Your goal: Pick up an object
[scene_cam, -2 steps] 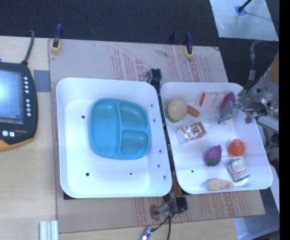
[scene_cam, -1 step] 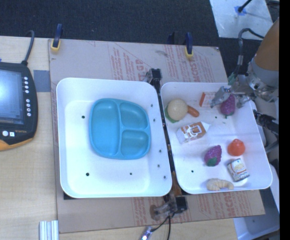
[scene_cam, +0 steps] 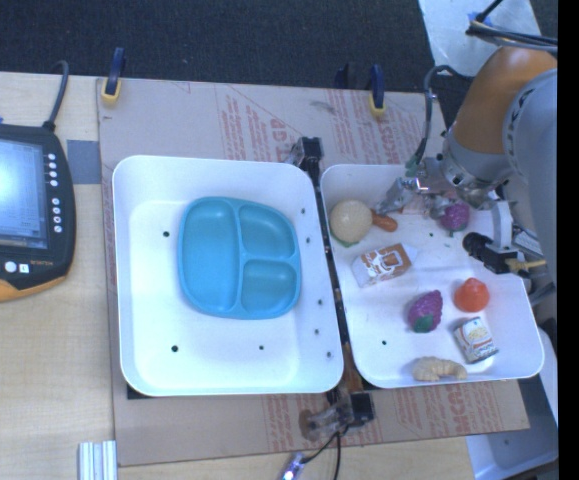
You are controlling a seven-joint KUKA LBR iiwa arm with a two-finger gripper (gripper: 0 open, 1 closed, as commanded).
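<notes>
Camera view: gripper (scene_cam: 409, 190), finger state unclear, beside small orange carrot (scene_cam: 385, 223) lying left-right.

Lying in the left bin (scene_cam: 139, 268): a blue divided plate (scene_cam: 239, 258). Hovering over the right bin's (scene_cam: 529, 328) far edge: the gripper (scene_cam: 409, 190), beside an onion (scene_cam: 350, 221).

Blue divided tray (scene_cam: 239, 258) in left bin (scene_cam: 139, 358) (pendant (scene_cam: 14, 203) beside).

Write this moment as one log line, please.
arm: over right bin far edge | gripper: near purple toy | blue tray: left bin
</notes>
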